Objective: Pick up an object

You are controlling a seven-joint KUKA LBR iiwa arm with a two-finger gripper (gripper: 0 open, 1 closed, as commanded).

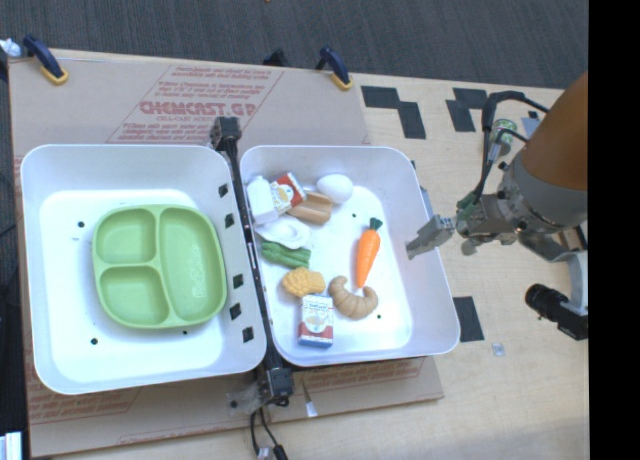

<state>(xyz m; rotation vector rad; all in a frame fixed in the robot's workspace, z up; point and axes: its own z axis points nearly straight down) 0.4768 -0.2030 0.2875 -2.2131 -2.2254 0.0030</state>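
Begin with the two white bins. The left bin (40, 248) holds a green divided plate (160, 266). The right bin (425, 298) holds the candidate objects, crowded toward its left half.

The arm (560, 158) stands outside the right bin, beyond its right wall. The gripper (432, 234) hangs just over that wall's outer edge. Whether the claw is apart or together cannot be told from this view; nothing is visible between its fingers.

Expect these risks, judged from the layout:

1. A descent from this position may strike the bin wall, because the gripper sits at the rim rather than over the contents.
2. The carrot (366, 253) lies alone and is the nearest target. It is narrow and tapered, so it may slip out.
3. The croissant (353, 298), the small carton (316, 320) and the yellow piece (303, 281) lie close together. A grasp there may catch two items or push one aside.
4. The egg (335, 186) is round and may roll away.
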